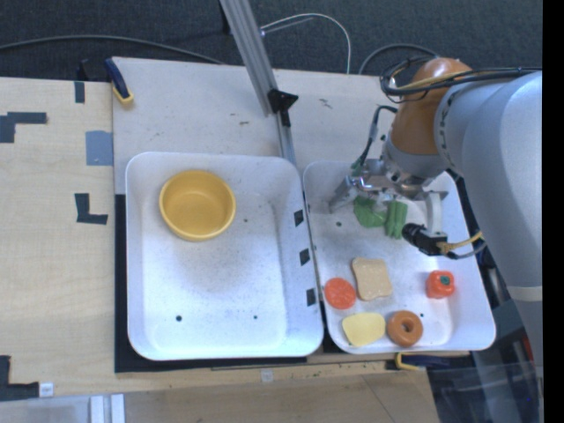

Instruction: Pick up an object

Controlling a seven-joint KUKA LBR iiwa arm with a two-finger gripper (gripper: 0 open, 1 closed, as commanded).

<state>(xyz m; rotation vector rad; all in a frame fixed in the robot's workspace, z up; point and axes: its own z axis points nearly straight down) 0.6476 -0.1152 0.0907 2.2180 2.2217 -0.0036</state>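
My gripper (385, 211) hangs low over the far end of the right bin (471, 320). Its two fingers (339, 199) stand wide apart, so it is open. A green object (381, 215) lies between and under them, with a gap on each side, and the wrist hides part of it. Nearer the front of that bin lie a slice of bread (372, 278), a red-orange round slice (340, 293), a pale yellow piece (363, 329), a brown doughnut (404, 327) and a small red fruit with a green stem (441, 284).
A yellow bowl (196, 204) sits in the far left part of the left bin (141, 324). A metal pole (256, 51) slants across the bench behind the bins. The grey arm (507, 166) covers the right bin's right side.
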